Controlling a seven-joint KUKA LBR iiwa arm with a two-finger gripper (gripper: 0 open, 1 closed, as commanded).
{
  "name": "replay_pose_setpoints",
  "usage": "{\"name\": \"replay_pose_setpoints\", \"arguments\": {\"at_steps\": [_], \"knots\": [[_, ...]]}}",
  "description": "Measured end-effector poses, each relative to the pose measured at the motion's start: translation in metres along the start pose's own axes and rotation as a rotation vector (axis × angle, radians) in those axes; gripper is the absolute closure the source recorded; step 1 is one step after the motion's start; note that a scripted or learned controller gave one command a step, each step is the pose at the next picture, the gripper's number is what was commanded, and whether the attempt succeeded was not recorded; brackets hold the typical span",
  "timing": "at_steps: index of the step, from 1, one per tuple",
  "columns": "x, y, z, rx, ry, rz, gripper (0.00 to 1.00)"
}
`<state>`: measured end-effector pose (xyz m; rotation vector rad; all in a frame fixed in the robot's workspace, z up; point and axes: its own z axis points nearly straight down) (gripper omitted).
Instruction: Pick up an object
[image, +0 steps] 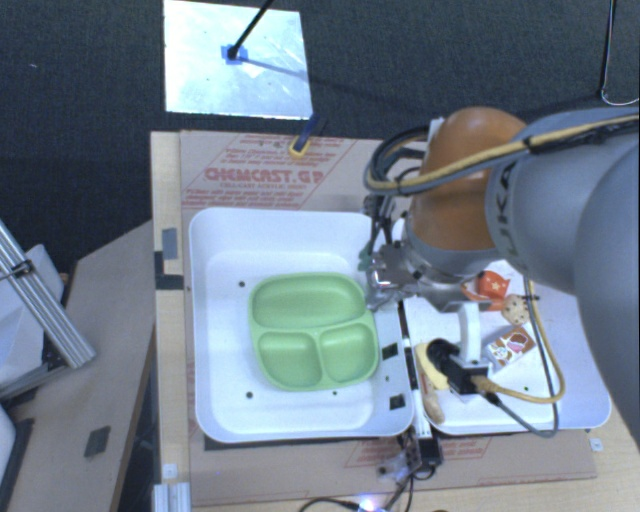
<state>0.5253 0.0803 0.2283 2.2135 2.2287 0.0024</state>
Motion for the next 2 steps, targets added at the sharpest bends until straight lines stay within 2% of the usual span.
{"name": "replay_pose_setpoints", "arguments": {"at_steps": [1, 2], "knots": [[-0.0211, 0.0014, 0.0013, 0.0, -0.001, 0.008, 1.0], [-0.0171, -0.005, 0.0098, 0.001, -0.001, 0.007, 1.0]]}}
